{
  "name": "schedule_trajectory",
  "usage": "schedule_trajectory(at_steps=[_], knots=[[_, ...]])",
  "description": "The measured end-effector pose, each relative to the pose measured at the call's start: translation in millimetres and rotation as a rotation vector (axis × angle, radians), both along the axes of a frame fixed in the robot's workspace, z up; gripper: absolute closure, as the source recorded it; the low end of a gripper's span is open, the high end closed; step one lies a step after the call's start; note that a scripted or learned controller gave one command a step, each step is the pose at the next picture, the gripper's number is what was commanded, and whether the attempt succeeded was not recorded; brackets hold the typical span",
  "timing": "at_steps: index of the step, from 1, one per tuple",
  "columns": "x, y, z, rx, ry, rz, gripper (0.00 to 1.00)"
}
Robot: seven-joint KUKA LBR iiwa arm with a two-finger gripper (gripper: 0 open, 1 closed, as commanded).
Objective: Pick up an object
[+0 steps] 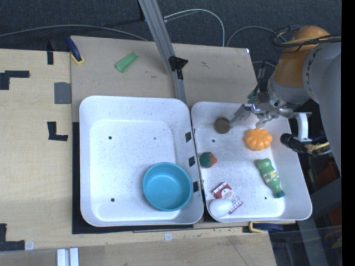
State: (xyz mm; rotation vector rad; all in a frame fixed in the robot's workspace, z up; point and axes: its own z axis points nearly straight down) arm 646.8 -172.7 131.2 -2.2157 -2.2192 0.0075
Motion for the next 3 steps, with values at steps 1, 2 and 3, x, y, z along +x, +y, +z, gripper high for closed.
schedule_trajectory(at_steps=[1, 2, 3], knots=[[1, -1, -19, -0.002, -0.008, -0.001, 0.00], [1, 0, -11, -0.002, -0.005, 0.000, 1.00], [2, 7, 34, -0.001, -0.010, 0.000, 1.00]])
